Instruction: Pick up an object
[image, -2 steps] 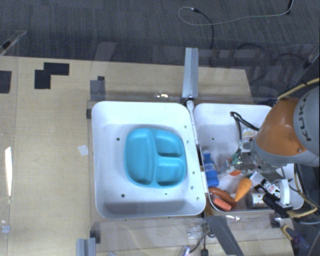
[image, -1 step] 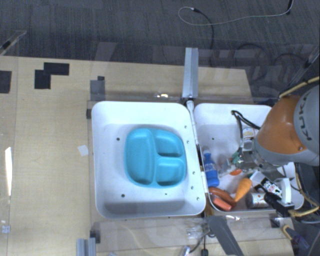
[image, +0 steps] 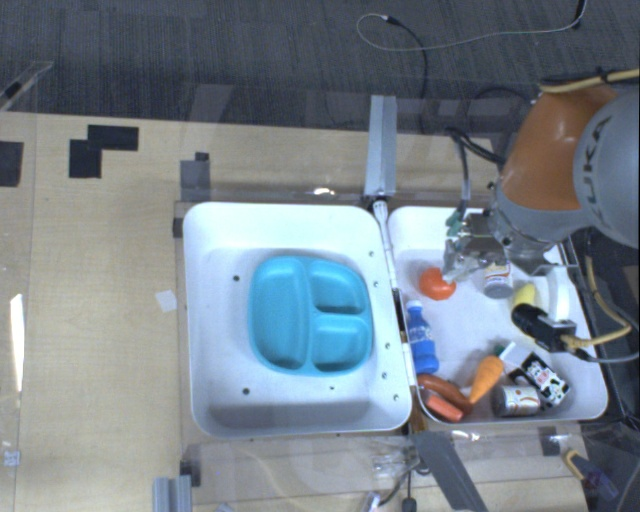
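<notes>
1. Nearest the camera, a small metal can (image: 517, 400) and a black-and-white spotted toy (image: 545, 378) are lying at the right bin's (image: 420, 240) five o'clock corner, with an orange carrot-shaped toy (image: 486, 375) and a red sausage-shaped toy (image: 441, 392) beside them.
2. A blue plastic bottle (image: 421, 341) is lying along that bin's nine o'clock wall.
3. A blue divided plastic tray (image: 309, 312) is sitting in the left bin (image: 215, 300).
4. The two-finger gripper (image: 457, 262) is hanging over a round orange-red toy (image: 436, 284) (fingers apart, clamping nothing) at the right bin's eleven o'clock.
</notes>
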